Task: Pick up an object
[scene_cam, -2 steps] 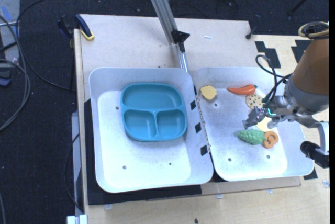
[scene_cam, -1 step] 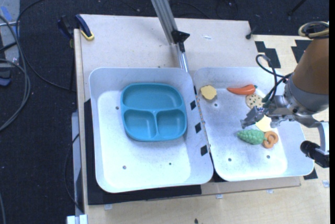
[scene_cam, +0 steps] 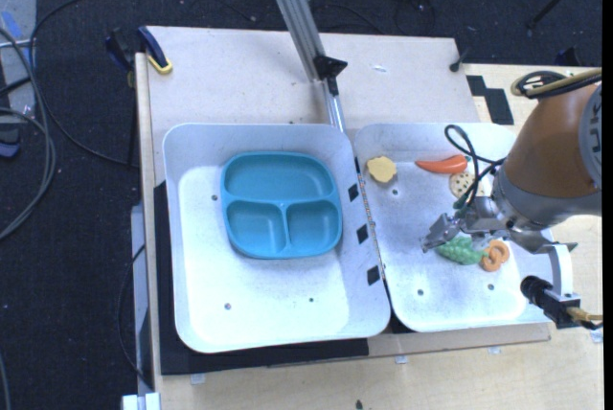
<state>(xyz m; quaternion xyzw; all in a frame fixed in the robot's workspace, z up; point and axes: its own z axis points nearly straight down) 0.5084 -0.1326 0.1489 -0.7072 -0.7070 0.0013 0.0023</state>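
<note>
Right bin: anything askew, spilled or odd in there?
Nothing stands out. The small items sit loose in the right bin: yellow piece, orange carrot-like piece, green piece and orange ring by the hand.

Lit evenly from above, bright and cool, with a bluish cast over the two white bins (scene_cam: 192,207) and the pale bench (scene_cam: 239,73). Washed out on the left bin's far rim, mild glare only, no hard highlights. Soft, short shadows: a dark band under the near edges of both bins, a faint one beneath the blue tray (scene_cam: 283,205), another under the arm (scene_cam: 551,159) at right. Dim and murky on the dark floor at far and left, speckled with noise. Slightly soft throughout, low resolution; small items in the right bin smeared. Blurred orange band on the arm. Slight bowing toward the edges.
</note>
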